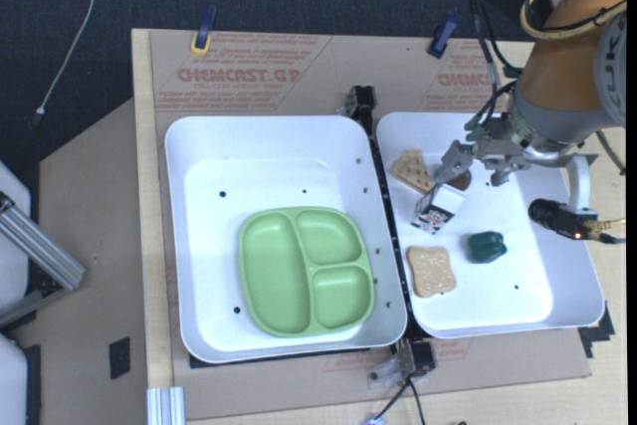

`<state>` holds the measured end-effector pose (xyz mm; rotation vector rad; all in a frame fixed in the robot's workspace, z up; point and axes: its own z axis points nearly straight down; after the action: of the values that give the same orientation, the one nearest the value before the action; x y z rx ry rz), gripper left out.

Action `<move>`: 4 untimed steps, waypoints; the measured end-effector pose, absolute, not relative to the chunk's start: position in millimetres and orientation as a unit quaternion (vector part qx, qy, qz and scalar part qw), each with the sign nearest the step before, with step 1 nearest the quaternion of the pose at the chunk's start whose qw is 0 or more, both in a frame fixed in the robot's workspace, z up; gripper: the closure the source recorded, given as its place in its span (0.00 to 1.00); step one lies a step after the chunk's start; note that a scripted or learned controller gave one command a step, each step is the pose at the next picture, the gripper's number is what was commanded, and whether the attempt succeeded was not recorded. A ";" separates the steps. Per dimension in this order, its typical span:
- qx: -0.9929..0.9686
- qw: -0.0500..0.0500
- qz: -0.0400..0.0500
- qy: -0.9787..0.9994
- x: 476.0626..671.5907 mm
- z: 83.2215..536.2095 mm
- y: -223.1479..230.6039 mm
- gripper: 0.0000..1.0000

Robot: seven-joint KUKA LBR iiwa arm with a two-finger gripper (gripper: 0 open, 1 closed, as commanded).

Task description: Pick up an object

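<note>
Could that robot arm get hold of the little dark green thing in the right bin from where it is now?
Probably yes. The dark green object lies by itself on the right bin floor, nothing over it, and the gripper hangs just up-left of it in the same bin.

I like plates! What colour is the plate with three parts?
Light green plate, seen in the camera view, in the left bin.

The arm point(572, 55) is cut off by the frame's edge at three o'clock. The gripper point(450, 176) covers part of a small object point(436, 211), perhaps a printed packet, too small to identify; fingertip spacing is unclear.
</note>
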<state>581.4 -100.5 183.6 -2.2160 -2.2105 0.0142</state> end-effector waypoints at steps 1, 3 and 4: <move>-0.707 0.000 0.000 -0.707 584.7 191.6 -100.3 0.00; -0.707 0.001 0.001 -0.707 583.0 82.2 -97.5 0.00; -0.707 -0.001 -0.001 -0.707 584.3 95.3 -97.6 1.00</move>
<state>584.3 -97.6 95.3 -2.2234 -2.2219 -0.0020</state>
